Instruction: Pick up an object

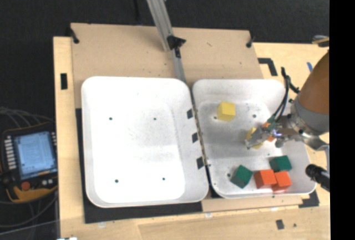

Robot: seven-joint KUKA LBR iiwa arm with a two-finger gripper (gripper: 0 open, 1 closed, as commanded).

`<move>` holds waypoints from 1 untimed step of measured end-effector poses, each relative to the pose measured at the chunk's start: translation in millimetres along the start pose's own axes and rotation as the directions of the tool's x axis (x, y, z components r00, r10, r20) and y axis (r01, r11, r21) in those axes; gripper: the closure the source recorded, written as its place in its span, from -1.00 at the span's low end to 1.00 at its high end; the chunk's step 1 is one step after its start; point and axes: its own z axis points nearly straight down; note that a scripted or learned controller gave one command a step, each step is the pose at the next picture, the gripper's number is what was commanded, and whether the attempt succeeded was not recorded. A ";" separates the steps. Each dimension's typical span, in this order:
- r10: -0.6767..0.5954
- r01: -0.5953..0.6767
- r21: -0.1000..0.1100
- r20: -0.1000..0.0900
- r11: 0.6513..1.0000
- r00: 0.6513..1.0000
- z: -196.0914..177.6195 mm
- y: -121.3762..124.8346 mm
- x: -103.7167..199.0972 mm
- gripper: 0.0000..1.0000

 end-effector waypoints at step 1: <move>-0.003 0.003 0.005 0.000 1.000 1.000 56.5 -7.5 5.8 -1.00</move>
